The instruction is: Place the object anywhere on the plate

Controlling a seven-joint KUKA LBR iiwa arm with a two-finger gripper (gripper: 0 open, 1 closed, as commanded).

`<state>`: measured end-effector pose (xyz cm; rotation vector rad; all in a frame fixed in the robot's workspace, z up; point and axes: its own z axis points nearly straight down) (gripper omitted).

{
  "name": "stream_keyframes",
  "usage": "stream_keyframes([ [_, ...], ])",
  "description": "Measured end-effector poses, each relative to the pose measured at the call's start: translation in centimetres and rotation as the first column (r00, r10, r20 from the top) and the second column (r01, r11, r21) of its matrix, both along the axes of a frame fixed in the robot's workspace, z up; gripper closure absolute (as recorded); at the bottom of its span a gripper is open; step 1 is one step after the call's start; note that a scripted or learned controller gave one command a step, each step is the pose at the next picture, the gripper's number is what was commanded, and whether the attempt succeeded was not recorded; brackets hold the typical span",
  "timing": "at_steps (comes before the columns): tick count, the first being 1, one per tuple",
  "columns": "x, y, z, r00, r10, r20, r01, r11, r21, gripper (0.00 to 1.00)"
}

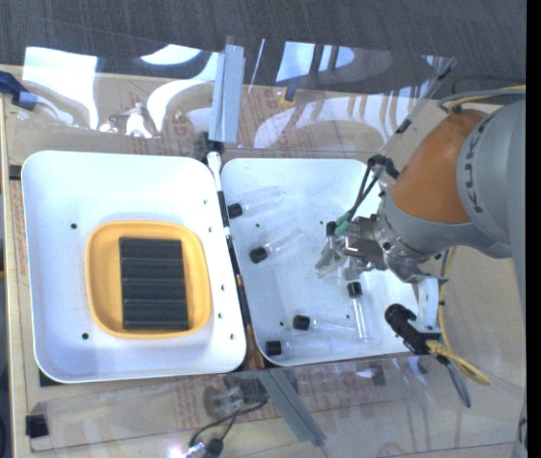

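A grey arm [480,189] with an orange band reached in from the right of the frame over the right-hand white bin [289,175], its tool [339,254] hanging low at the centre-right of that bin; whether the tool was wide or narrow could not be told from the slanted view, and nothing could be made out in its grip. Clear plastic tubes with black caps lay scattered across the right bin: one [256,201] near the upper left corner close to the dividing edge, another [275,246] just below it, a third [332,325] along the lower wall, and a capped piece [355,290] just beneath the tool. A lone black cap [273,348] sat in the lower left corner, tight to the rim. The middle of the bin, between the left-hand tubes and the tool, offered open white floor. In the left bin [51,189], the yellow plate [151,280] with its dark ribbed centre sat in the middle, well apart from every tube, with a broad margin of bare white between it and the bin walls on all sides. The two bins met edge to edge along a narrow seam running down the centre of the frame. The wooden bench [108,418] showed beyond the lower rims, and a glossy clear panel [346,74] stood along the upper edge.
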<state>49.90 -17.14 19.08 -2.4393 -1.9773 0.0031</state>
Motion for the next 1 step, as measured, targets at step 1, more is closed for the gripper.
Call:
stream_keyframes([
  [1,0.0,0.0,0.0,1.0,0.0,0.0,0.0,1.0,0.0,0.0],
])
